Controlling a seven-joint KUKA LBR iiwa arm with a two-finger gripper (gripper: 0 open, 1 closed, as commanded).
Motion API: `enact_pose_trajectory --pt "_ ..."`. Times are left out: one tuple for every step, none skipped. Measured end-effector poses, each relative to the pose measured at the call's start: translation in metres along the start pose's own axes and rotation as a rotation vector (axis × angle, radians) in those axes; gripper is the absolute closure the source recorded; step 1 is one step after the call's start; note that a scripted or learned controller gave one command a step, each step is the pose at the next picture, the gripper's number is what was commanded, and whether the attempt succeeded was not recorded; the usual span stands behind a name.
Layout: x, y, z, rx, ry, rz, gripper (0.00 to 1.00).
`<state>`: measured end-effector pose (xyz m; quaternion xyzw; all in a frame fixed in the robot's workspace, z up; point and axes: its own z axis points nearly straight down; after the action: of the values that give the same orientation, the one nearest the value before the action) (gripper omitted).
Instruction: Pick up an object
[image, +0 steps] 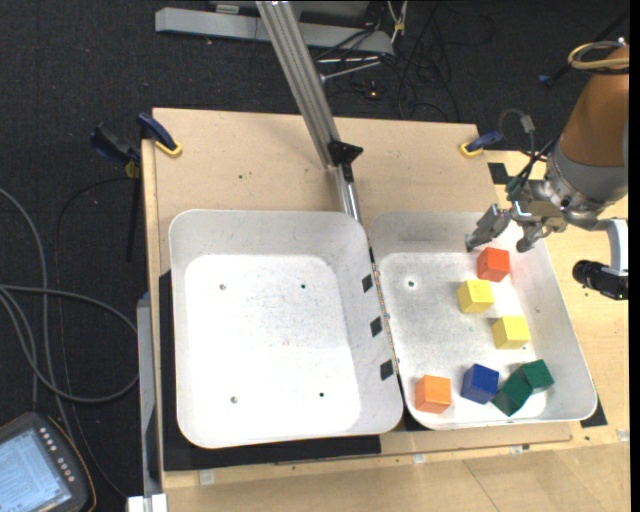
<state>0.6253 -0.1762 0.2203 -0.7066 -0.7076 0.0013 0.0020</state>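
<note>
Red-orange block (493, 264): in right bin (420, 300), far end. Claw (506, 230): spread open, holding nothing, just above the block. Yellow block (476, 296): just beside it, nearer the camera.

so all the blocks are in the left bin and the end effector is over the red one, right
Not quite: the camera view shows the blocks in the right bin. The end effector is indeed above the red block.

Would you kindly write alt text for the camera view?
The two-finger gripper hovers with fingers spread above a red-orange cube in the right white bin, which also contains two yellow cubes, an orange cube, a blue cube and two green blocks.
</note>
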Motion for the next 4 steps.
enact_pose_trajectory --pt "0.000 0.000 -0.003 -0.003 -0.001 -0.001 0.00" --pt "0.002 -0.003 0.041 -0.001 -0.001 0.001 0.00" --pt "0.001 0.000 0.085 -0.001 -0.001 0.001 0.00" --pt "0.002 0.000 0.127 -0.002 -0.002 0.001 0.00"
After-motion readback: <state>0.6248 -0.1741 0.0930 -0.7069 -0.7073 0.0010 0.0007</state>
